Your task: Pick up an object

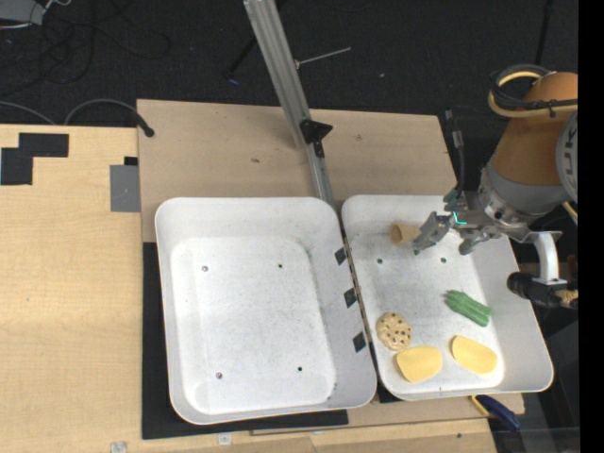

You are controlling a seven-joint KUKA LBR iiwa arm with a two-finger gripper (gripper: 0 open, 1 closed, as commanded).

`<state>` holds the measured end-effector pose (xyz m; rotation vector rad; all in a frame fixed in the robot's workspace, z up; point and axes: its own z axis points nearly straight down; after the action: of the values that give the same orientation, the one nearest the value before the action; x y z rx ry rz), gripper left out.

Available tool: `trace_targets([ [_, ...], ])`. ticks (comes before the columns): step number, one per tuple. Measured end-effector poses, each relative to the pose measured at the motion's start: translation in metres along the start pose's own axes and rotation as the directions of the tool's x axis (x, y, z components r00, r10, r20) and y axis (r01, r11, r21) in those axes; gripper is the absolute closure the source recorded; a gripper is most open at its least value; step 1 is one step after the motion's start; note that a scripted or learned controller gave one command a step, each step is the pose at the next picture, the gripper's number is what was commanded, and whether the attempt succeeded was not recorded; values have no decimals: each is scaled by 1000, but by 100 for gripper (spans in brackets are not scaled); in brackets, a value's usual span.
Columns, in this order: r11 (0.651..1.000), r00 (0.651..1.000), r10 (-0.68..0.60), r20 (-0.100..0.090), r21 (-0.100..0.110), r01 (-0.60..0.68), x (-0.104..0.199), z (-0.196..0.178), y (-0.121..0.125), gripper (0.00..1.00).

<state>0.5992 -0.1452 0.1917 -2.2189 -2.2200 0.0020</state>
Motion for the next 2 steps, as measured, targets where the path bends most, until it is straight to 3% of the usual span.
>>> trace_targets([
  [2,1000,1000,1,1,-2,-1,-8,101,5,0],
])
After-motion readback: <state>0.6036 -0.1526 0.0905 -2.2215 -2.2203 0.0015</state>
